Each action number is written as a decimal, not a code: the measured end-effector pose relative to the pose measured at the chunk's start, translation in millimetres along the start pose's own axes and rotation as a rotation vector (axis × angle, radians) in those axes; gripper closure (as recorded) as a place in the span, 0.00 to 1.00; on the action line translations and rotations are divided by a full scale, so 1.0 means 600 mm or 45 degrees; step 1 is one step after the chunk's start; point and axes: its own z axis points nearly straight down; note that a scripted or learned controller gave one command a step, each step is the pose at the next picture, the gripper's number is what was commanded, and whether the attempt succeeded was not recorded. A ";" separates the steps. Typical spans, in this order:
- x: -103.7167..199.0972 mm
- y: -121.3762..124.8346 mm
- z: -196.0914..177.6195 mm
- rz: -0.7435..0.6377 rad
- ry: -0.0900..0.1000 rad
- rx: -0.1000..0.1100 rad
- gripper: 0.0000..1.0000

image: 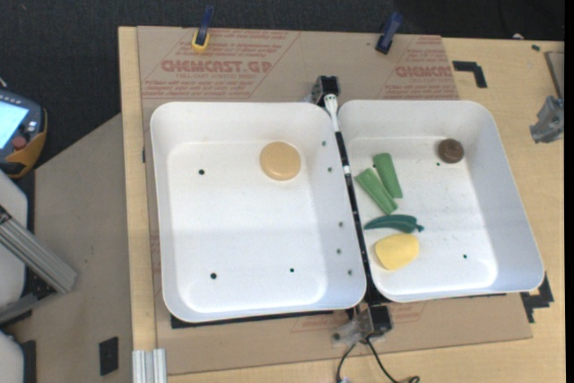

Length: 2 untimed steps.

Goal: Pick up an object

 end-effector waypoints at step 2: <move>-0.012 -0.071 0.027 0.011 0.004 0.020 1.00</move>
